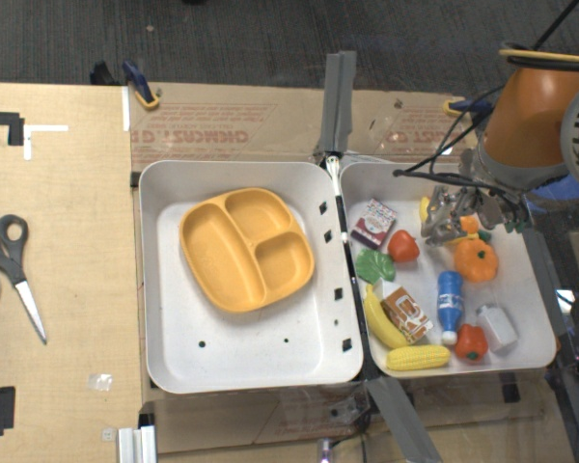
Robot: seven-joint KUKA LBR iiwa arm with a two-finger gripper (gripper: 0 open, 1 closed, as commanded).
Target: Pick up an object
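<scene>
The right bin [536, 287] holds several toys. Among them are a red and white packet [373, 223], a red tomato [402, 247], a green piece [374, 265], a banana [379, 318], a brown box [407, 314], a corn cob [418, 358], a blue bottle [449, 304], an orange pumpkin [476, 259], a red fruit [471, 343] and a pale block [499, 326]. My gripper [449, 220] hangs low over the bin's far part, just above and left of the pumpkin. A small orange piece [469, 225] sits right beside it.
The left bin [164, 297] bears a yellow divided plate [248, 249]. Scissors [14, 268] lie on the wooden bench at the far left. A grey divider bar [338, 104] stands between the bins at the back. Cables trail off the arm's wrist [434, 167].
</scene>
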